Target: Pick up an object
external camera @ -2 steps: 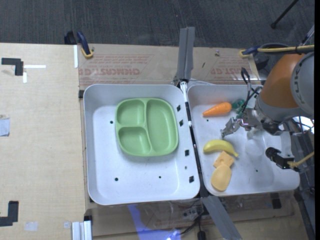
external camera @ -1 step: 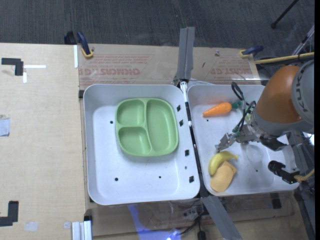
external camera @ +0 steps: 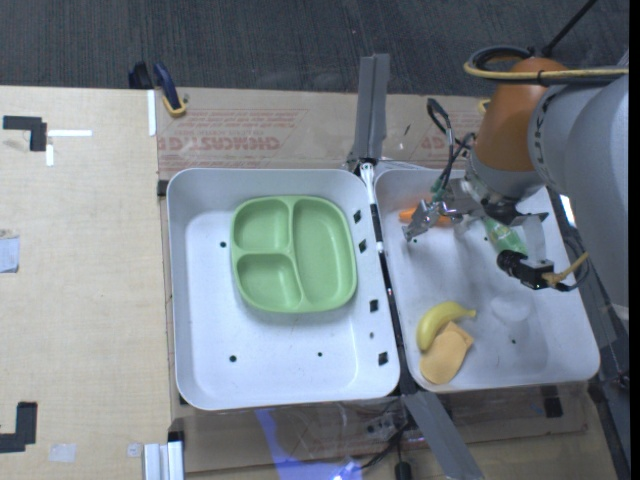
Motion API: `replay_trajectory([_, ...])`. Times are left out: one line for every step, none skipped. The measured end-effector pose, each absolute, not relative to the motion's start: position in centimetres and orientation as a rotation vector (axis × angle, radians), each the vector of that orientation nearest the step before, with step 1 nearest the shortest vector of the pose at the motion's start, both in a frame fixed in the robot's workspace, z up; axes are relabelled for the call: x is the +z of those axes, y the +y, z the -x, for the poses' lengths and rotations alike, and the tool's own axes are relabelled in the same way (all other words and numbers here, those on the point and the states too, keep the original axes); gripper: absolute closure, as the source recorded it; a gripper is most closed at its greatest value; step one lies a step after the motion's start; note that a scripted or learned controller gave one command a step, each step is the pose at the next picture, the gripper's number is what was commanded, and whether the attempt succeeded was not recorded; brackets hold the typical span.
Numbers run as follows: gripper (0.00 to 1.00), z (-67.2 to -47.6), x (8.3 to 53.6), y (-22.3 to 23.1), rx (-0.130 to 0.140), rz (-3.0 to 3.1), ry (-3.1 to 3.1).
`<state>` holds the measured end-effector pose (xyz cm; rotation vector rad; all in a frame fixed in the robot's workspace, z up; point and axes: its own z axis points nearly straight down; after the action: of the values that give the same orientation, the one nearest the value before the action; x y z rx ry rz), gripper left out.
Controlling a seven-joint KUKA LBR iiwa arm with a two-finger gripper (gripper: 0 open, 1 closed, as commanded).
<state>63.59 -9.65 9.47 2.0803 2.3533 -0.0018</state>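
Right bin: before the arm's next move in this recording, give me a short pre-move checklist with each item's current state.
1. Gripper positioned over the right bin: ok, near its far left corner.
2. Object between the fingers: cannot tell; cables and the wrist crowd the view.
3. Banana reachable: ok, it lies uncovered near the bin's front left.
4. Banana isolated: not ok, it touches a tan object beside it.
5. Small orange item identified: cannot tell, mostly hidden next to the gripper.
6. Green divided plate out of the way: ok, it sits in the left bin.
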Motion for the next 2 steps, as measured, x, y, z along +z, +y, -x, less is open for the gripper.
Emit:
replay_trajectory([0.0,-65.75,9.1,-9.82,-0.007,-2.196,2.25])
replay_trajectory([1.0,-65.62,9.94,-9.96,-0.017,-2.196,2.254])
